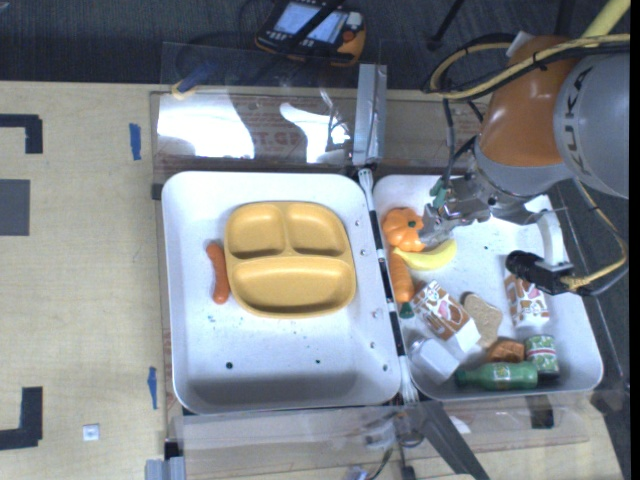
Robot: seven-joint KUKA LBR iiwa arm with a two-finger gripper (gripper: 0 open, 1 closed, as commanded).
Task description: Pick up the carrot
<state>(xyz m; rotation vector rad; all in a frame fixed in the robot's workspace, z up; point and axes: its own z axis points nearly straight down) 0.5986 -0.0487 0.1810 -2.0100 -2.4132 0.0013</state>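
Note:
The carrot is a short orange stick with a green tip at its near end. It lies along the left wall of the right bin, just below a small orange pumpkin. My gripper hangs low over the back left part of that bin. It is right beside the pumpkin and above a yellow banana. The carrot lies apart from it, a little to the front and left. Nothing shows between the fingers.
Right bin: a small carton, a bread slice, a green bottle, a can and a pouch. Left bin: a yellow divided plate with an orange sausage beside it.

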